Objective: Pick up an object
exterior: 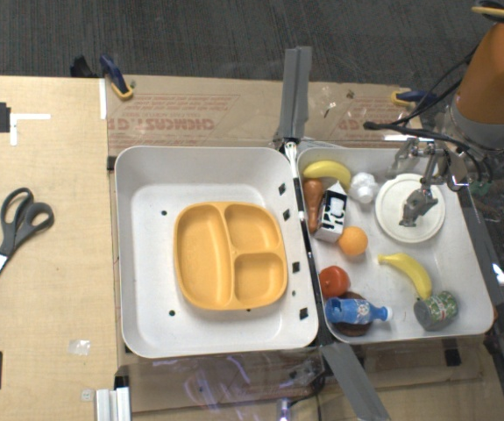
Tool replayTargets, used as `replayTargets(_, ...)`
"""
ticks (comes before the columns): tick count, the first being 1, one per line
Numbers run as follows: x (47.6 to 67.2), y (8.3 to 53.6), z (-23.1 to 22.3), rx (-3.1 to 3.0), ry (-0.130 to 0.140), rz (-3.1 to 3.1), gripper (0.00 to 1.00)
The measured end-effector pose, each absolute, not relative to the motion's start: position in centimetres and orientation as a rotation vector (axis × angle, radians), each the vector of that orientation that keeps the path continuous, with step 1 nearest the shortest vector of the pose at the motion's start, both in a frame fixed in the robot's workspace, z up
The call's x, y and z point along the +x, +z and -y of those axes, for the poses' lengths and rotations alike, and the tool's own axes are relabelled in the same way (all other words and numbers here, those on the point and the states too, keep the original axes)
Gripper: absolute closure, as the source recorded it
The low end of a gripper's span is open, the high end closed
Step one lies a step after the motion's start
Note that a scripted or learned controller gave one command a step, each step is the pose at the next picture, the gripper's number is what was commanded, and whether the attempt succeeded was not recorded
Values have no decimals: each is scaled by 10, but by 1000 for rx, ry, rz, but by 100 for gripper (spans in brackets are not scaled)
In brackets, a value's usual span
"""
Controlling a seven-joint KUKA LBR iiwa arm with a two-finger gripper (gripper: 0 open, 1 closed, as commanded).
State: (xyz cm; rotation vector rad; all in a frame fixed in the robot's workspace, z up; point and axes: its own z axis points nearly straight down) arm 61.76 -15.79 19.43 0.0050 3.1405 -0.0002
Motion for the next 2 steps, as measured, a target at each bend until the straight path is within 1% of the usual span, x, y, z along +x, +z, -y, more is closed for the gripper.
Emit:
replayTargets(1, 612, 91, 100, 110, -1, -3138, 0)
replayTargets(2, 524, 91, 155, -14, 0, -3141, 0)
